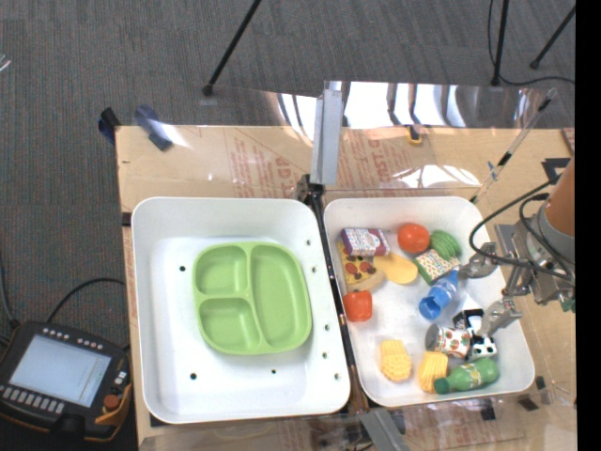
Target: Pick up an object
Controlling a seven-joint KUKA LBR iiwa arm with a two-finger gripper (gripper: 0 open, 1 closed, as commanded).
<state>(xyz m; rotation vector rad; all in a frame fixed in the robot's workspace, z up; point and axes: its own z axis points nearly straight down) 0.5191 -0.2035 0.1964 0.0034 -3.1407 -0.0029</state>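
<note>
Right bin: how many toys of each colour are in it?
Right bin, by main colour; small ones are hard to tell:
Yellow: 4 (corn, second corn, pizza slice, flat piece)
Red or orange: 2
Green: 2
Blue: 1
Purple: 1
Mixed: 3
Total: 13

a green divided plate (252, 297) lies in the left white bin (155, 238), near its middle. the bench (216, 163) under both bins is brown board with a clear sheet over it. a handheld control pendant (61, 376) with a screen sits on the grey carpet (122, 45) at lower left. thin tripod legs (239, 31) cross the carpet above.
</note>
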